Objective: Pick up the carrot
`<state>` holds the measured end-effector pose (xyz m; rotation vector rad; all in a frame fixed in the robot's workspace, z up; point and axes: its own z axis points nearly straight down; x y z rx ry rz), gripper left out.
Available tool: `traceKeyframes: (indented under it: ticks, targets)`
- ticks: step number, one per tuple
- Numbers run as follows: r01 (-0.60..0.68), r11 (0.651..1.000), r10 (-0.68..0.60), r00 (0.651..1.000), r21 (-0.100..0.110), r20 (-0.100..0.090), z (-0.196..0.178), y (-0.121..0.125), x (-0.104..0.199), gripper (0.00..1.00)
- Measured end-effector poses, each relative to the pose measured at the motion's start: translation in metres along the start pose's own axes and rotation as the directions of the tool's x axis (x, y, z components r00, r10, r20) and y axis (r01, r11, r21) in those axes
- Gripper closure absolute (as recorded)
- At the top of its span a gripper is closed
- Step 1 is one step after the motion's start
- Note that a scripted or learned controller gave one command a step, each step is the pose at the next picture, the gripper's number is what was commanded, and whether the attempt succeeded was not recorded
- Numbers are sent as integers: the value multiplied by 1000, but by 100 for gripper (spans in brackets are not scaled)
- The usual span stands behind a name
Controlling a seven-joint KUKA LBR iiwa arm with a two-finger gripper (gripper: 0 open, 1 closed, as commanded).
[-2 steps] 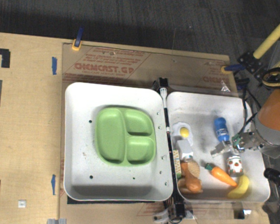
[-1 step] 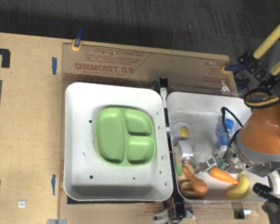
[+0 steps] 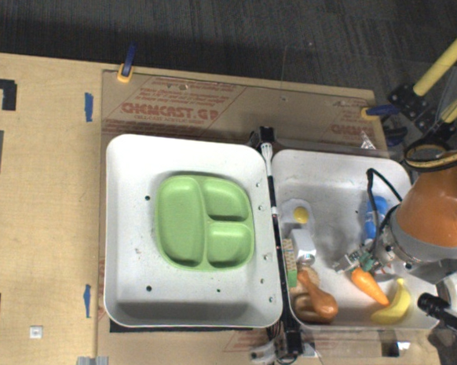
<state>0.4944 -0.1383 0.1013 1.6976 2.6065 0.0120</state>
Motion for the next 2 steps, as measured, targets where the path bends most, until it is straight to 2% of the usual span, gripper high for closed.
traceKeyframes:
  ticks: [1, 2]
  targets:
    - [-584, 811, 584, 811, -10, 3, 9, 2, 13, 100]
    - [-794, 607, 794, 608, 31, 5, -84, 26, 50, 100]
